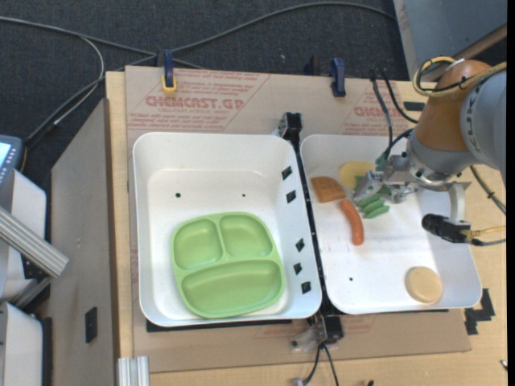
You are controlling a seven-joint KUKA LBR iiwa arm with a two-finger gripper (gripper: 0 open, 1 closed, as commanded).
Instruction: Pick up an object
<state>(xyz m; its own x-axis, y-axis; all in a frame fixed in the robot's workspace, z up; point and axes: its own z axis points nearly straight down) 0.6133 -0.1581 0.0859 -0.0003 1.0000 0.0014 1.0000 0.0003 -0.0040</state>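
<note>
In the right bin (451, 292) lie an orange sausage (352, 222), a brown toast-like piece (327, 189), a yellow round piece (354, 172), a green bean-like thing (372, 207) and a tan round cookie (423, 284). My gripper (375, 190) hangs low over the upper middle of that bin, right above the green thing and beside the yellow piece. The green thing lies at the fingertips; whether it sits between them is hidden.
The left bin (153, 215) holds a light green divided plate (228, 262). A black divider with clips (299, 207) runs between the bins. Cables (475, 233) trail along the right bin's far side. Blue and yellow clamps (169, 72) grip the cardboard base at the back.
</note>
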